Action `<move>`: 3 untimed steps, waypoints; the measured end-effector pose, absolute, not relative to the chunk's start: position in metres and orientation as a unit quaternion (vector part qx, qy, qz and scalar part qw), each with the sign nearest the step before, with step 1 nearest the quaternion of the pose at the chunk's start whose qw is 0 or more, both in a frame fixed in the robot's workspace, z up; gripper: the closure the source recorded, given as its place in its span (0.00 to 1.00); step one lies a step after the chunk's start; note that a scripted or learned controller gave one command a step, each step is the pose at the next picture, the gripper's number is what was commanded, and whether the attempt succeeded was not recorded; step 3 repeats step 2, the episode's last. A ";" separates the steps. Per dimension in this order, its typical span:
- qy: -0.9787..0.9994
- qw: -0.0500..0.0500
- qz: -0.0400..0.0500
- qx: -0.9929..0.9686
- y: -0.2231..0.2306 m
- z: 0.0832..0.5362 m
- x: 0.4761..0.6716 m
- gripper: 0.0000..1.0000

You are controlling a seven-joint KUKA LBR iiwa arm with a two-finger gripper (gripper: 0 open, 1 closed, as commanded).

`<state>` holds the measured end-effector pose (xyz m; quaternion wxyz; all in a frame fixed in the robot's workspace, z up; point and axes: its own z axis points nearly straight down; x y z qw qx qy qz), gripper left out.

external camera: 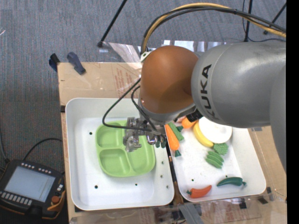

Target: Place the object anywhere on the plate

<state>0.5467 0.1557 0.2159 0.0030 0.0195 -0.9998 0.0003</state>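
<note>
— Since the job is to land something on the plate [122, 158], where does that stand?

— Nothing lies on it that I can see. It is a green plate with compartments, in the left bin [79, 125], and its sections look bare. My claw [133, 141] hangs right over its upper right part, but whether I am carrying anything, or how my claw is set, I cannot tell; the metal there is too cluttered to read.

— So the object itself?

— I cannot say which one it is. A carrot [173, 139] sits in the right bin [252, 167] just beside the divider, with a banana [202, 136], green pieces [215, 158], a red pepper [200, 191] and a dark green one [231, 182] farther out. I judge the placing not yet done.

— Any writing?

— "KUKA" in black letters on my grey arm [243, 85]. On the bench [93, 78] I read none.
</note>
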 end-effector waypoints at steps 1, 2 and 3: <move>-0.999 -0.004 -0.003 0.033 0.250 0.319 0.501 1.00; -1.000 0.000 0.000 0.031 0.247 0.314 0.501 0.00; -1.000 0.000 0.000 0.031 0.247 0.314 0.501 0.00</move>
